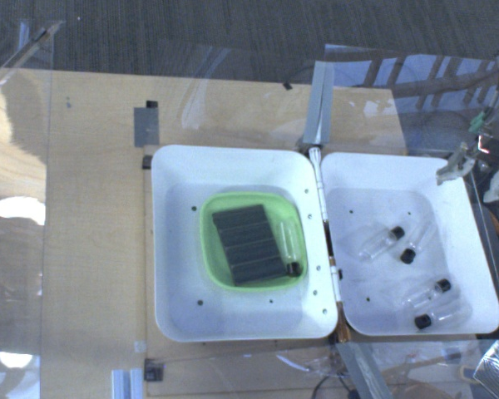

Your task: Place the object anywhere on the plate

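A green plate [214,223] sits in the left white bin [175,189]. On it lies a dark grey ribbed block [248,244]. A clear vial with a black cap [290,246] lies along the plate's right side, beside the block. Several more clear vials with black caps lie loose in the right bin [466,248], among them one [381,240] near its middle and one [437,316] near its front. My gripper [454,167] hangs at the right bin's far right corner, above the rim and well away from the vials and the plate. Nothing shows in it.
A grey metal post [319,106] stands behind the seam between the two bins. Clear sheeting lies over the wooden bench [66,223] to the left. Cables and arm hardware [495,148] crowd the right edge.
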Action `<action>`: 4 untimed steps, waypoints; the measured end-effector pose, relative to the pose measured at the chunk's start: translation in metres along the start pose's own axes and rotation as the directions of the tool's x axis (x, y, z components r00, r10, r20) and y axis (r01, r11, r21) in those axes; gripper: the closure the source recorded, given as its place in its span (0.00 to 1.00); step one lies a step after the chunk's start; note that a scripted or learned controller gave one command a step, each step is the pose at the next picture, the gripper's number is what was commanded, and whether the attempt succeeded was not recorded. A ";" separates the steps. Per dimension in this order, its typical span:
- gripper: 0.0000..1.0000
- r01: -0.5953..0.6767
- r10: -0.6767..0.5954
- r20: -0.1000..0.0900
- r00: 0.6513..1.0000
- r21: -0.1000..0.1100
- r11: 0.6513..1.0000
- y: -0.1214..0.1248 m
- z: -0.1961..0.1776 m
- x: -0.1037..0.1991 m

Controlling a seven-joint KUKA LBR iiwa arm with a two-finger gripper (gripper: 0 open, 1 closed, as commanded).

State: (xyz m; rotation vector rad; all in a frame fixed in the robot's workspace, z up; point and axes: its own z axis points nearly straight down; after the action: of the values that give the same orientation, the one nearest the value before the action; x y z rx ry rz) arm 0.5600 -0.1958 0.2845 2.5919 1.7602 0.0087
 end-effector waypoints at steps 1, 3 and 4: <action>0.00 -0.002 0.002 0.001 1.000 0.002 1.000 0.016 0.015 0.010; 0.00 0.000 0.000 0.001 1.000 0.000 1.000 0.061 0.013 0.026; 0.00 -0.014 0.014 0.001 1.000 0.000 1.000 0.090 0.019 0.041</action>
State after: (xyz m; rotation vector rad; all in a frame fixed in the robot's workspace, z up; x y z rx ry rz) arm 0.6591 -0.1906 0.2662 2.6038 1.7419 0.0081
